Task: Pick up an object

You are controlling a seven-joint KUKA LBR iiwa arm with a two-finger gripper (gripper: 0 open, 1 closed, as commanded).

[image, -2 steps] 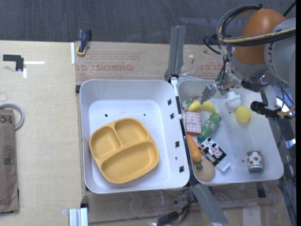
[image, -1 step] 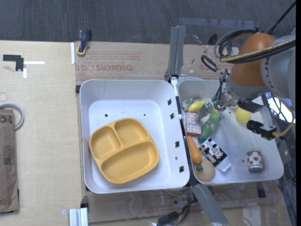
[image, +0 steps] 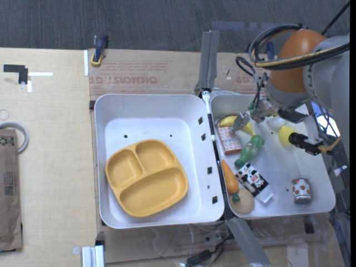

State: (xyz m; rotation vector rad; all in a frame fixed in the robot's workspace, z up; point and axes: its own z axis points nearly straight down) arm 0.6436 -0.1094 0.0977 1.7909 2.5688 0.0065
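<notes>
My gripper (image: 241, 123) hangs low over the back left corner of the right bin (image: 320, 174), right at a yellow banana (image: 227, 120). Its tip overlaps the banana's right end, and I cannot tell whether it touches. Just in front of it lies a red and white box (image: 228, 140). A green bottle (image: 248, 151) lies slanted to the right of the box. An orange carrot (image: 229, 177), a black and white cow-patterned carton (image: 252, 179) and a tan round piece (image: 243, 202) lie near the bin's front left. A small can (image: 301, 189) stands at the front right.
The left bin (image: 111, 121) holds a yellow divided plate (image: 147, 176). The wall between the two bins (image: 213, 149) runs just left of the gripper. The arm and its cables cover the right bin's back right. A brown bag (image: 8, 188) lies at the far left.
</notes>
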